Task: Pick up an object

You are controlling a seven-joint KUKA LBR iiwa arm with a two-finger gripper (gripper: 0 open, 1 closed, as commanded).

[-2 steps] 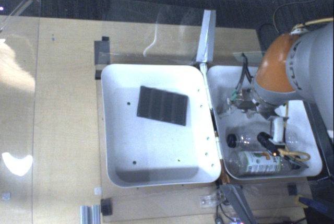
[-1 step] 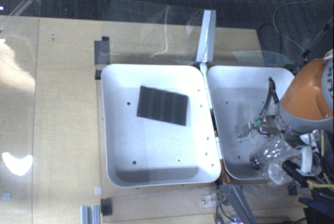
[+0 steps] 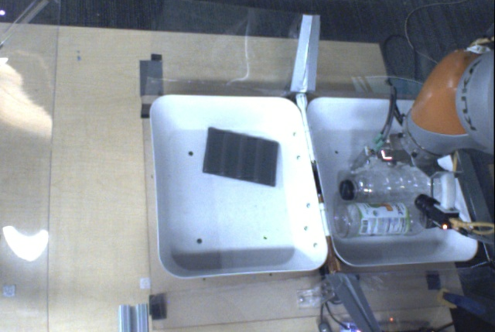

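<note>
Pincer (image 3: 389,155), grip state indiscernible, above clear plastic bottle (image 3: 387,183) in right white bin (image 3: 340,121); dark ribbed rectangular pad (image 3: 240,156) at nine o'clock

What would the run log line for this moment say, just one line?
arm: over right bin | gripper: above clear bottles, grasp unconfirmed | left bin: dark ridged pad | pick: not yet done

Bottle label (image 3: 384,219): print present, too small to read.

Grey arm (image 3: 456,102) with orange band reaching in from right, wrist angled downward
</note>
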